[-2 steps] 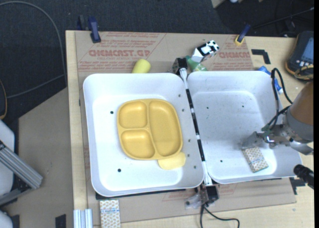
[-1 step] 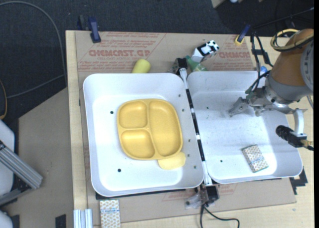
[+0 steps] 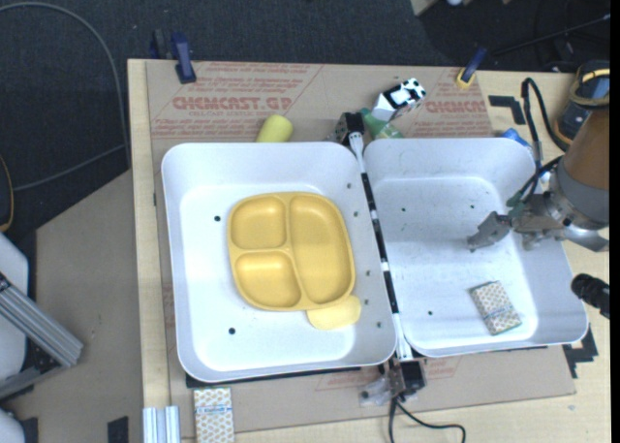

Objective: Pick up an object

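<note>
From my remote station I see the gripper (image 3: pixel 487 232) over the right bin (image 3: pixel 426 165), near its right wall, reaching in from the right. I cannot tell how it is set. A small patterned packet (image 3: pixel 495 306) lies flat on that bin's floor, toward the front right corner, below the gripper and apart from it. The left bin (image 3: pixel 194 179) holds a yellow divided plate (image 3: pixel 289 249), with a pale yellow piece (image 3: pixel 336 313) touching the plate's front edge. On the bench (image 3: pixel 145 121) behind the bins lies a yellow cylinder (image 3: pixel 275 128).
</note>
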Available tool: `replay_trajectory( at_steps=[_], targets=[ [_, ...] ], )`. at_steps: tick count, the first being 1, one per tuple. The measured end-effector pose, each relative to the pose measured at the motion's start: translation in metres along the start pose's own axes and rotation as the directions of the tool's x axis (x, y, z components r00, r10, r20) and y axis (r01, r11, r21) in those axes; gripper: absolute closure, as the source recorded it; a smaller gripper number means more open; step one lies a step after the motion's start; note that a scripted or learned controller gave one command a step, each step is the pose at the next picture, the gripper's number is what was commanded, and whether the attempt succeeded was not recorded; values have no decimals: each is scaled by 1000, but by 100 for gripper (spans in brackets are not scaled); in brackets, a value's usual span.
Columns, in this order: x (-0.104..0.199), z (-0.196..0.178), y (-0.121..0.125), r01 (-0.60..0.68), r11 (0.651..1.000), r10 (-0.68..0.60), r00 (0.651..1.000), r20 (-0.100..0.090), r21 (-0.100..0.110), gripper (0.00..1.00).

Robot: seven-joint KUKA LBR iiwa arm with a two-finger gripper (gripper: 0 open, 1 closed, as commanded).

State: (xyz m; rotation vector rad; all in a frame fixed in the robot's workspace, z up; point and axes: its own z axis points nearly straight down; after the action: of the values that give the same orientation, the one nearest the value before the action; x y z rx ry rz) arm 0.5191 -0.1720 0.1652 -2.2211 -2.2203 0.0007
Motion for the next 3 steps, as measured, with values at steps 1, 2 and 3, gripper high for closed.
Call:
replay_trajectory(
  at_steps=[1,2,3],
  targets=[
    [-20,15,90,2,1000,-2,1000,2,-3,0],
    [65,81,39,2,1000,-2,1000,-1,0,0],
    [-10,79,127,1,1000,-1,1000,3,-3,0]
  ],
)
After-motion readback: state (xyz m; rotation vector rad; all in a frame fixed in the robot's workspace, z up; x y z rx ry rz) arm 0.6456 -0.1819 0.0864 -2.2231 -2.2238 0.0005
